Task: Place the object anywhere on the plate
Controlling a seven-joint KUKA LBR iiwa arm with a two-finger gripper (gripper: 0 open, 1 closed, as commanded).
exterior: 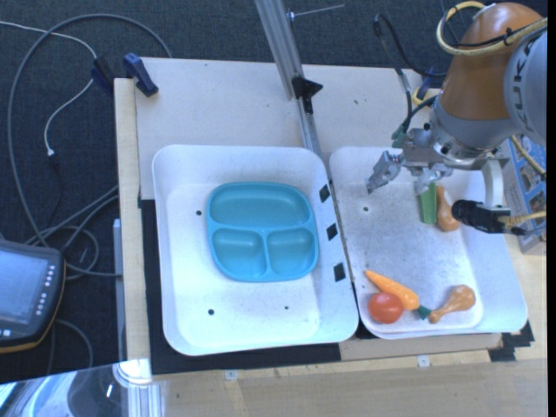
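A blue divided plate (261, 230) lies in the left bin (174, 259). In the right bin (391, 250) a green stick-shaped object (427, 205) lies against a brown piece (446, 213) near the far right wall. Along the front edge sit an orange carrot (391, 286), a red tomato (386, 307) and a tan drumstick-shaped piece (455, 301). My gripper (406, 176) hovers over the back of the right bin, open, with one finger (380, 175) splayed to the left. The green object sits just below the right finger, not between the two.
A metal pole (282, 37) slants across the bench down to the gap between the bins. A blue clamp (139, 74) grips the bench's far left corner. Cables and a black fitting (479, 215) hang by the arm at the right bin's edge.
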